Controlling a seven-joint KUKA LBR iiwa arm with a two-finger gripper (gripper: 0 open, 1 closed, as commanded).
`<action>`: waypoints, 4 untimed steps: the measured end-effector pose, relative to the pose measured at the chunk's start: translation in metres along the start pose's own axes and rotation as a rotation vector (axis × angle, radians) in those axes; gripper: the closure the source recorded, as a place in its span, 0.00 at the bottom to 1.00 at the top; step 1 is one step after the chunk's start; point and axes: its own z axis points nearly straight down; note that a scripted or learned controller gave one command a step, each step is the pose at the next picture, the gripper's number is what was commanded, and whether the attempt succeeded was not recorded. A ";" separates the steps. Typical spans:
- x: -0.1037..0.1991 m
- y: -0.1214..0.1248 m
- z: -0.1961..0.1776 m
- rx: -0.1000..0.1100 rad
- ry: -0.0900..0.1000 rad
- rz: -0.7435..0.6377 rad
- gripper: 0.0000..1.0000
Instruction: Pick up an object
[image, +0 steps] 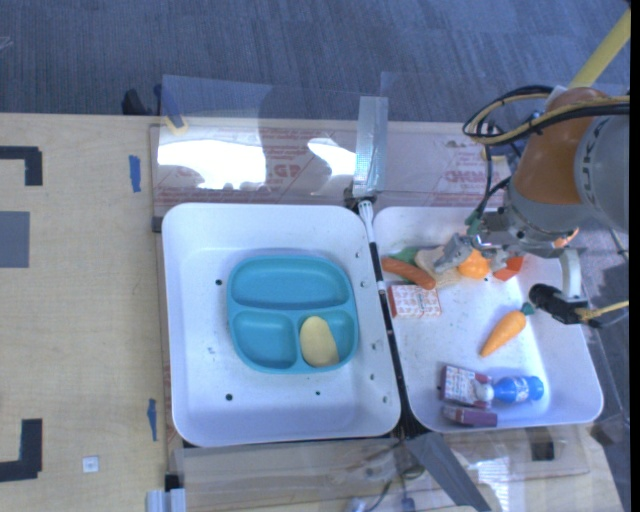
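From where I stand, the grey arm with its orange band (560, 165) leans in over the right shallow white bin (570, 400). Its two-finger gripper (468, 248) sits low at the bin's far side, right by a small orange rounded toy (473, 266); whether the fingers are clamped or spread I cannot tell. A plastic orange carrot (502, 333) lies mid-bin, long axis slanted, green top toward the arm. In the left white bin (190, 400), a blue divided tray (290, 285) holds a yellow potato-shaped lump (319, 341) in its lower right compartment.
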 end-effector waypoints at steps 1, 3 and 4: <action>-0.023 0.012 0.020 -0.001 0.004 -0.013 0.00; -0.037 -0.034 0.023 -0.016 0.003 -0.093 0.00; -0.037 -0.033 0.014 -0.016 0.004 -0.092 1.00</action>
